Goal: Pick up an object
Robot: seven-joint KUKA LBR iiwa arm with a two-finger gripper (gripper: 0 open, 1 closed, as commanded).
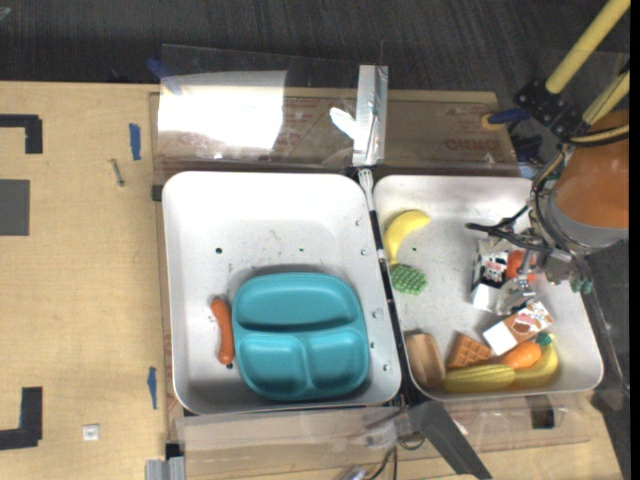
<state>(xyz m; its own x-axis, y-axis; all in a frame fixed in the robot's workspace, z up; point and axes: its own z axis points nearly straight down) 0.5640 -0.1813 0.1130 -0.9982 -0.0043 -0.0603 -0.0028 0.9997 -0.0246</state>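
Note:
My gripper [503, 270] hangs low over the middle of the right bin [450, 184], under the grey wrist and orange band [598, 182]. Small toy foods lie around it. A yellow banana piece [404, 230] and a green leafy piece [408, 279] sit to its left. A small printed carton [528, 320] lies just below it. Near the bin's front edge are an orange carrot [525, 353], a waffle-like wedge [467, 351], a corn cob [485, 376] and a brown bread slice [424, 358]. Dark and white parts at the gripper's tip blur together.
The left bin [260, 203] holds a teal divided tray [298, 333] with an orange sausage [224, 330] beside its left edge. A clear plastic sheet [250, 118] and a metal divider post [370, 113] stand behind the bins. Yellow poles [590, 33] cross the top right.

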